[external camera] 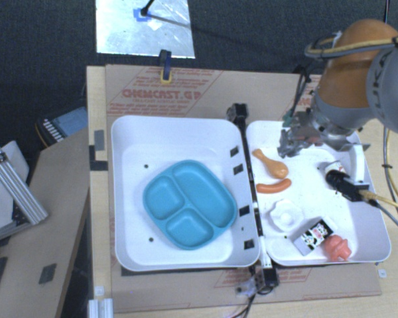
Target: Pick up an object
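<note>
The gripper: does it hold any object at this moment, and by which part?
Nothing is seen held. The gripper hangs over the right bin, above the drumstick.

The brown backing board (pixel 179 88) carries red lettering — "CHEMCAST" — the rest too blurred to read.

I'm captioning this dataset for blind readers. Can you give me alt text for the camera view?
The gripper hovers over the right bin, beside a toy drumstick. Below lie a sausage, a white piece, a small black-and-white carton and a pink toy. The left bin holds a blue divided plate.
</note>
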